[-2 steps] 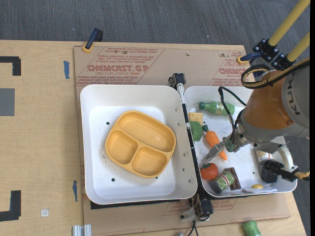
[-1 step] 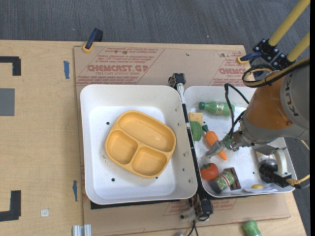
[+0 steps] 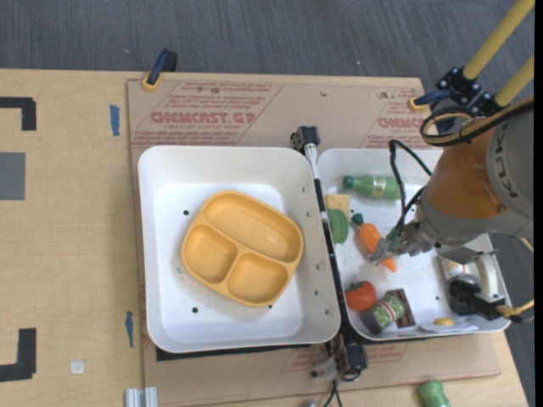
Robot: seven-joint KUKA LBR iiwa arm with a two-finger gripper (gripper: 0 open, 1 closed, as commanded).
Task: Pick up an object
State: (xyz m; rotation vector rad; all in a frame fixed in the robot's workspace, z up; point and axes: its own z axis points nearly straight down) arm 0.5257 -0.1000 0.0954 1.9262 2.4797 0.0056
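My gripper [image 3: 383,253] reaches down into the right bin [image 3: 407,158], at its middle. Its tip is right against the lower end of an orange carrot [image 3: 369,236], which lies at a slant. A green bottle [image 3: 372,186] lies on its side near the far wall. Close to the left wall sit a yellow wedge [image 3: 338,203] and a green piece [image 3: 338,225]. A red tomato [image 3: 361,295] and a green-labelled can [image 3: 389,310] rest at the near left corner. The grey and orange arm hides the bin's right part.
The left bin [image 3: 161,227] holds a yellow divided plate [image 3: 242,248]. A small yellow bit [image 3: 444,321] lies by the right bin's near wall. A green thing [image 3: 433,392] lies on the bench in front of the bins. Blue-and-yellow clamps [image 3: 159,67] grip the cardboard's far edge.
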